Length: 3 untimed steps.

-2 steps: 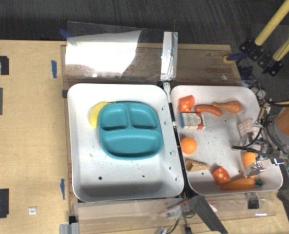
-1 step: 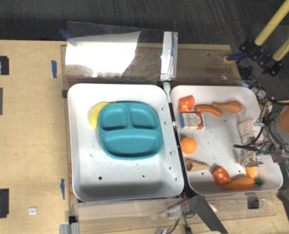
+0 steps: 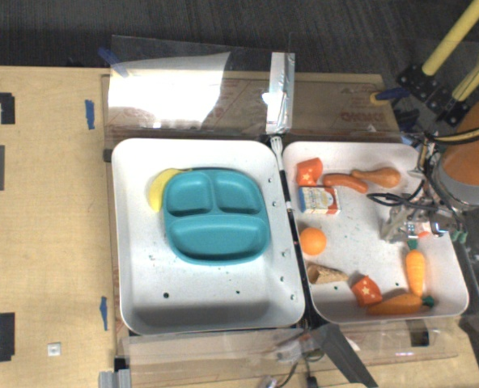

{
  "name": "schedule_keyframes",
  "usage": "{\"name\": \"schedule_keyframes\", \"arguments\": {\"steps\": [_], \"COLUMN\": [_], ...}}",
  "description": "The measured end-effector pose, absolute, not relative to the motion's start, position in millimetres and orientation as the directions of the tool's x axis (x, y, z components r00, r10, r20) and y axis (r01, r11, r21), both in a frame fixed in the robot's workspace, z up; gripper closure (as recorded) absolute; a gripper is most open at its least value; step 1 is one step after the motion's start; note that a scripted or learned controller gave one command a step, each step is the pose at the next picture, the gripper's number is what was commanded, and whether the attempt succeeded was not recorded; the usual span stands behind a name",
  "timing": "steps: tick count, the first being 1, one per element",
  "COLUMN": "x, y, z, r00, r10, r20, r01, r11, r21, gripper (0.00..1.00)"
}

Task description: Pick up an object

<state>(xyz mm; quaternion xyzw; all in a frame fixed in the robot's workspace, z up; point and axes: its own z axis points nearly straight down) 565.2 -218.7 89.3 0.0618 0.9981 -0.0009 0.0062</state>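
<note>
No object is seen lifted, so the pick is judged not yet done; the approach and the grasp itself are all left. The gripper (image 3: 409,226) is placed low at three o'clock in the right bin (image 3: 458,301), and whether it is apart or together cannot be told through the blur of metal and cables.

The left bin (image 3: 134,297) is occupied by a teal divided plate (image 3: 216,214) lying near its centre, with a yellow item (image 3: 158,186) tucked partly beneath the plate's rim at ten o'clock.

The right bin is filled with small toy foods. A long orange piece (image 3: 395,304) is laid along the rim at five o'clock, touching a red piece (image 3: 366,288). A carrot (image 3: 415,271) is set at four o'clock, just below the gripper and judged the nearest candidate. A drumstick-like piece (image 3: 375,175) and a sausage (image 3: 346,183) are found at twelve o'clock. A small carton (image 3: 319,200) and a red-orange piece (image 3: 309,171) above it are set at ten o'clock, an orange ball (image 3: 312,241) at nine, and a tan wedge (image 3: 327,275) at seven.
</note>
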Motion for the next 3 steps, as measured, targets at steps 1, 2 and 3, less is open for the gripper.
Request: {"name": "schedule_keyframes", "arguments": {"steps": [1, 2, 3], "x": [564.4, 621.9, 567.4], "y": [-218.6, -221.8, -223.4], "z": [88.4, 87.4, 88.2], "r00": [-0.992, -0.988, -0.967], "r10": [0.123, 0.157, 0.255], "r20": [-0.010, -0.009, -0.009], "r01": [0.123, 0.157, 0.255], "r11": [0.992, 0.988, 0.967], "r21": [-0.001, 0.001, 0.000], "gripper": [0.00, 0.00, 0.00]}}
